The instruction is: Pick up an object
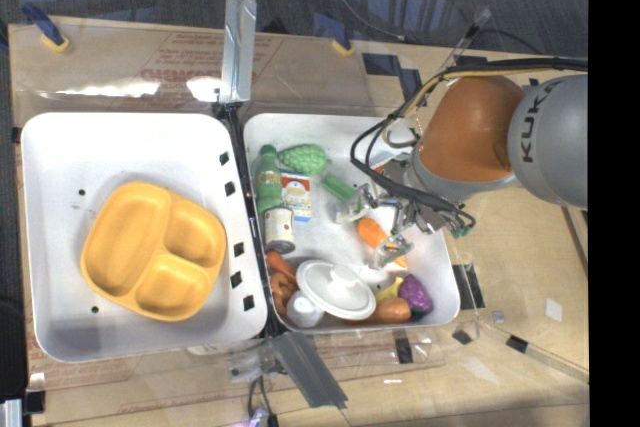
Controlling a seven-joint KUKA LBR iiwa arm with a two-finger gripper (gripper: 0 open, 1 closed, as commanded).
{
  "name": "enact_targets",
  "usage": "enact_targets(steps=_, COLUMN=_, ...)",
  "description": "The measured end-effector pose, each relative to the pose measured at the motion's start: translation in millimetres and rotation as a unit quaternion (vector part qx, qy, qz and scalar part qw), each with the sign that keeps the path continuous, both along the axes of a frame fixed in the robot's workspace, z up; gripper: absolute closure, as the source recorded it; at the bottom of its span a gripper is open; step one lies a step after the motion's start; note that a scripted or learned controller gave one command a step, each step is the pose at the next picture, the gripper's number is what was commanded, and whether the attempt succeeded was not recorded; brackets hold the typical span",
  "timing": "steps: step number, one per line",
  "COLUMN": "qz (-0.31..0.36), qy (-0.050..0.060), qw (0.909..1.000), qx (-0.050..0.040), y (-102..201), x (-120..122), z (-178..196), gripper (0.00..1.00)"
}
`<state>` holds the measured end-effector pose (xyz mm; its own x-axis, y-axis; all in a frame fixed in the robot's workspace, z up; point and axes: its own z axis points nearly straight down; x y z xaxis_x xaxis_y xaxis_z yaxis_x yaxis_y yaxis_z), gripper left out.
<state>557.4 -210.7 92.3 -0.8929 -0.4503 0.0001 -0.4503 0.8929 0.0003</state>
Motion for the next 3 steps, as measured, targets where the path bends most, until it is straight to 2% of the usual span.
enact_targets(steps=1, qz=0.002, qy=-0.002, qw=1.0000, qx=0.0002, y=2.0, x=2.2, z=11.1, gripper=1.00)
enact_targets(steps=2, qz=-0.020, qy=-0.007, qw=0.9998, qx=-0.0010, y=70.5, x=30.0, z=133.2, gripper=1.00)
enact_targets(steps=3, qz=0.231, qy=0.000, qw=0.9729, qx=0.0008, y=1.1, x=62.4, z=43.0, gripper=1.00)
